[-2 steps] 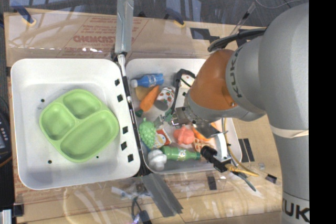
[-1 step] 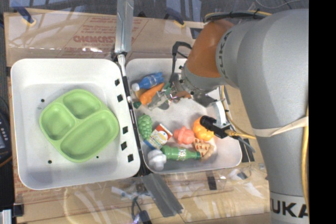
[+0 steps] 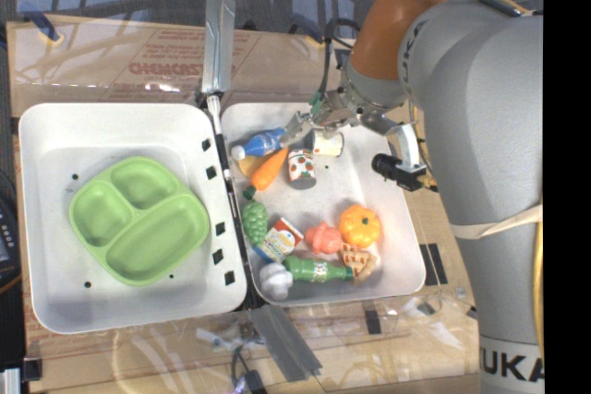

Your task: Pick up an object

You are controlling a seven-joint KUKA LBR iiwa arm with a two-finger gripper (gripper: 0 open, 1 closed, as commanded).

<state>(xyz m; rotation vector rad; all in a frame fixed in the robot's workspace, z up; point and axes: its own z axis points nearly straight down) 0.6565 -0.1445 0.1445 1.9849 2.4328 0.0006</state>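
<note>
Small white toy block [image 3: 327, 144] at the far side of the right bin [image 3: 399, 226], directly under the gripper [image 3: 325, 117]; claw spread unclear from above, and no telling whether it pinches the block. Just beside: a red-and-white can [image 3: 301, 169], an orange carrot [image 3: 270, 169] and a blue-capped bottle [image 3: 260, 144]. Nearer the front: orange pumpkin [image 3: 360, 225], pink toy [image 3: 324, 238], waffle piece [image 3: 358, 261], green bottle [image 3: 317, 269], green corn-like piece [image 3: 255, 220]; green divided plate [image 3: 138, 219] alone in the left bin [image 3: 46, 291].
</note>
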